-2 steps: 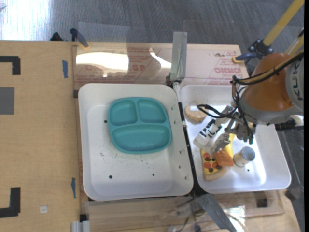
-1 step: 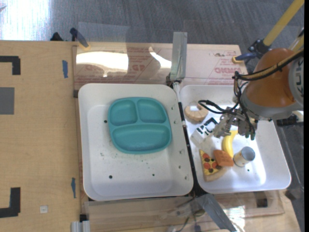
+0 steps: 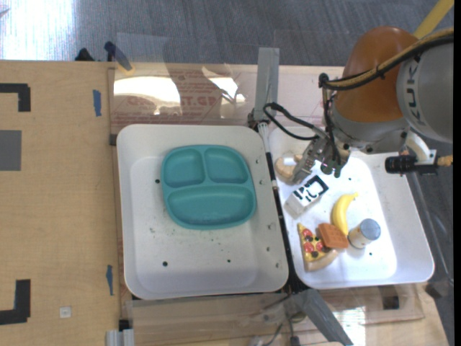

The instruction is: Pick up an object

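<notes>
My gripper (image 3: 321,167) hangs over the upper left part of the right bin (image 3: 403,265), open, with nothing between its fingers. Just below it lies a white box with black markings (image 3: 310,193). A beige toy (image 3: 287,167) sits to the gripper's left, against the bin wall. Further toward the front are a yellow banana (image 3: 343,210), a pizza slice (image 3: 314,248), an orange-brown piece (image 3: 333,236) and a small can with a grey-blue lid (image 3: 364,233).
The left bin (image 3: 137,265) holds a teal divided plate (image 3: 209,186). A raised divider (image 3: 275,193) separates the two bins. Black cables (image 3: 288,117) loop from the wrist over the back of the right bin. Cardboard (image 3: 54,193) covers the bench on the left.
</notes>
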